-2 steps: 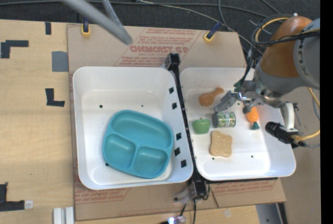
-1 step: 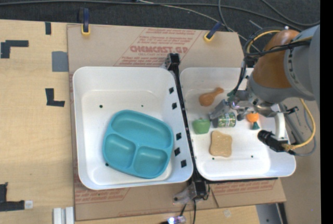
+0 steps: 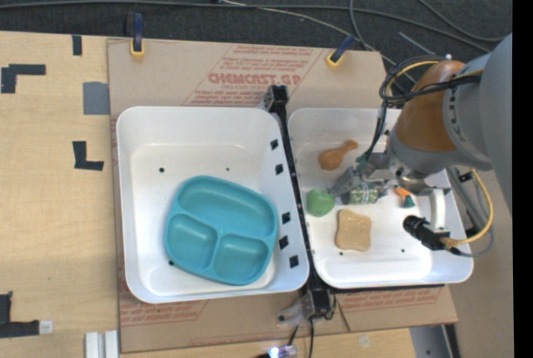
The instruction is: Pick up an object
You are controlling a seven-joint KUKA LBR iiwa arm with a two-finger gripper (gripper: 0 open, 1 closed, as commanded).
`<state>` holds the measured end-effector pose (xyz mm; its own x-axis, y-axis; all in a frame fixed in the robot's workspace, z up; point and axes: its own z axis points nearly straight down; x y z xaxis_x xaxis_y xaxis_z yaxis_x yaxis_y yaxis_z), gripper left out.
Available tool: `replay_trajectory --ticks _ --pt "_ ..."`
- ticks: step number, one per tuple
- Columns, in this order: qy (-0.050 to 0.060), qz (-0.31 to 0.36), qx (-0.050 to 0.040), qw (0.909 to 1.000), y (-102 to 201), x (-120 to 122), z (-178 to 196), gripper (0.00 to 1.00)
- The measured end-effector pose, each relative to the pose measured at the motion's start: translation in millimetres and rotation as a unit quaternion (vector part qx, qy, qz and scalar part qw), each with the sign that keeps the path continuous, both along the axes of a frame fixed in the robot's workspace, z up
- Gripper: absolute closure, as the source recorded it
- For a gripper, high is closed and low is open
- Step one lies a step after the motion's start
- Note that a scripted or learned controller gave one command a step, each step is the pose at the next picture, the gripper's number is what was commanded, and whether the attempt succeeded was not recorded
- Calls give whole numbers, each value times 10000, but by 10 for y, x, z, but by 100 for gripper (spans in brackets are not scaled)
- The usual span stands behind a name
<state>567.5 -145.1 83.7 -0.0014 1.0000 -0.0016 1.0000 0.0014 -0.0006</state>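
Observation:
In the right bin (image 3: pixel 391 269) lie a tan bread-like piece (image 3: pixel 353 231), a green round object (image 3: pixel 319 201) and a light brown drumstick-shaped piece (image 3: pixel 336 154). My gripper (image 3: pixel 360 184) is low in this bin, between the drumstick and the bread piece, just right of the green object. A small dark speckled item (image 3: pixel 364 196) sits at the gripper's tip; whether it is gripped is unclear. A small orange and teal bit (image 3: pixel 405 198) shows beside the wrist.
The left bin (image 3: pixel 133 148) holds a teal divided tray (image 3: pixel 221 229). The arm's orange band (image 3: pixel 425 119) and grey body overhang the right bin's right side. Black cables loop behind the bins, and a black divider clip (image 3: pixel 276 98) stands between them.

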Motion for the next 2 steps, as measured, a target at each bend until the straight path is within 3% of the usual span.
replay_trajectory --ticks 1,2 --pt "-23 6 2 10000 5 19 135 100" --pt "-17 -8 1 10000 -82 9 607 100"
